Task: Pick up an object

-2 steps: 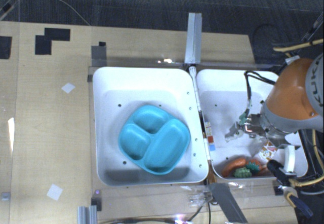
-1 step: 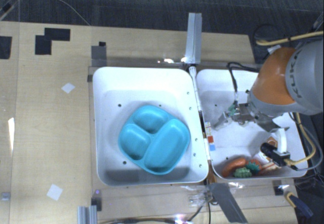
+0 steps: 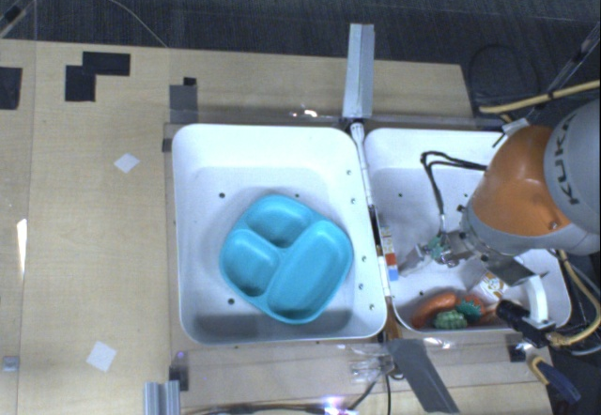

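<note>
A blue sectioned plate [image 3: 286, 258] lies tilted in the left bin [image 3: 197, 169]. The right bin [image 3: 404, 169] holds small objects near its front wall: an orange-red piece [image 3: 434, 304], a green piece [image 3: 452, 318], and a small white-and-red item [image 3: 392, 261] by the divider. The arm with its orange band [image 3: 521, 192] reaches in from the right and hangs over the right bin. My gripper [image 3: 449, 250] sits low above these objects, a little behind the orange-red piece. The wrist hides how its tips stand.
A black cable [image 3: 434, 180] loops over the back of the right bin. A metal post [image 3: 359, 75] stands behind the divider between the bins. Black markers [image 3: 94, 73] lie on the wooden bench at the far left.
</note>
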Tool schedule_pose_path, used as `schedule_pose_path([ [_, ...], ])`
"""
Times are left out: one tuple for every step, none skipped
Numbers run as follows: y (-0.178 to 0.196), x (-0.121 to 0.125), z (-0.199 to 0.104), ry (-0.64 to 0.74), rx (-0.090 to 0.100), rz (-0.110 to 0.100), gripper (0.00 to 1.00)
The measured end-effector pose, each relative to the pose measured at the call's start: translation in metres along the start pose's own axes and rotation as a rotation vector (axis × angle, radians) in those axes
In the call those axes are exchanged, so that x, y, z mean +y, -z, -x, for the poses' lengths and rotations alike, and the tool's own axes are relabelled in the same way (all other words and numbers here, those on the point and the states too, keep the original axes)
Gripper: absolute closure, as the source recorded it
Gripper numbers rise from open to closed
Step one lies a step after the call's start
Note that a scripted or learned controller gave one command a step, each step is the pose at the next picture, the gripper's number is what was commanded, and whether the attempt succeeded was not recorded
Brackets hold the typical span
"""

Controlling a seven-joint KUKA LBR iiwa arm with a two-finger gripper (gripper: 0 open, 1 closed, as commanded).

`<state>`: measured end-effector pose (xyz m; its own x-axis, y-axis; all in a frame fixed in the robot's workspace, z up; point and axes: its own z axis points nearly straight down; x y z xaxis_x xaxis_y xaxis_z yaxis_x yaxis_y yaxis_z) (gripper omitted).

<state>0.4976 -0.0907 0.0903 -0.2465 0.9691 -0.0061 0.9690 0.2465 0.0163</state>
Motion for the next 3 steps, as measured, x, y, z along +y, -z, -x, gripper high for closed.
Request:
schedule_pose_path([
  [-0.002,0.045,0.049,0.272,0.002,-0.003,0.00],
  [-0.006,0.125,0.124,0.190,0.003,-0.008,0.00],
  [-0.003,0.089,0.029,0.057,0.004,-0.006,0.00],
])
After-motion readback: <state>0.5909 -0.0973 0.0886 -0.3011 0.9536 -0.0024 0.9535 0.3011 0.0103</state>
